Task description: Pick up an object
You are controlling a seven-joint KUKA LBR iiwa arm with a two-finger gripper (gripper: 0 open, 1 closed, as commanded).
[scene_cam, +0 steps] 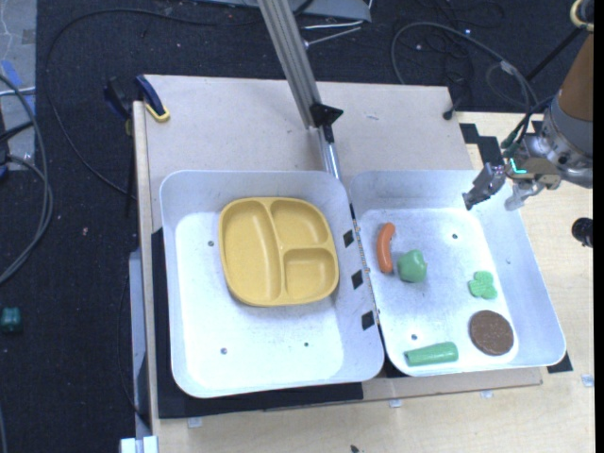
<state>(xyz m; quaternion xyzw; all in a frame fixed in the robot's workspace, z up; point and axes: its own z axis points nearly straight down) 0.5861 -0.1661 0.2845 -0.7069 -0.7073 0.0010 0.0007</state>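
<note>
Green block lies nearest, at the right bin's front edge, brown disc just beside it. Farther back: small green piece, green lump touching or just beside an orange sausage. Gripper sits over the bin's back right corner, fingers spread apart, nothing between them. Left bin holds a yellow divided tray. Pale bench board, dark floor with cables around. No readable writing.
</note>
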